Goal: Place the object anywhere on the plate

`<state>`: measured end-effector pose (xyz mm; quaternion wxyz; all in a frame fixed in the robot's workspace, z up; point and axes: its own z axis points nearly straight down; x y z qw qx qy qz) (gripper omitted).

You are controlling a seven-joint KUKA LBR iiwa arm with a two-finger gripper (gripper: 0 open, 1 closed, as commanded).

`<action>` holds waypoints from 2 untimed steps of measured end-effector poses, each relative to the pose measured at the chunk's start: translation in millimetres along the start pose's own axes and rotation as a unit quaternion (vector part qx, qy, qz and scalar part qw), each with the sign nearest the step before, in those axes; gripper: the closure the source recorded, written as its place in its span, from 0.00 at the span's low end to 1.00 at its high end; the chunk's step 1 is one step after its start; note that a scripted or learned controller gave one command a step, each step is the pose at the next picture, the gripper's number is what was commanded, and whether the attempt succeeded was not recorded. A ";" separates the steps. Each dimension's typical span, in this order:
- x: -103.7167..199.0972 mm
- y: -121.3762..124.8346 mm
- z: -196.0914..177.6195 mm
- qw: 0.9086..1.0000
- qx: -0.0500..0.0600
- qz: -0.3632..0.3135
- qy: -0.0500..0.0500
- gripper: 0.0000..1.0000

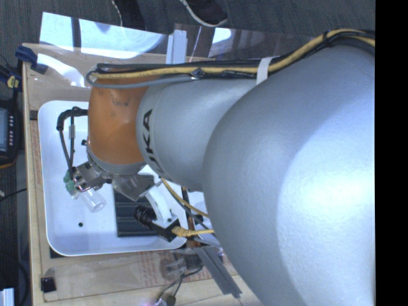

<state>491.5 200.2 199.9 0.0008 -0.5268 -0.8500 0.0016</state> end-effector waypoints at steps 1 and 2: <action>-45.9 -10.2 -107.5 0.999 -0.002 -0.044 0.000 1.00; -23.7 30.6 -70.1 0.972 0.000 0.235 0.000 1.00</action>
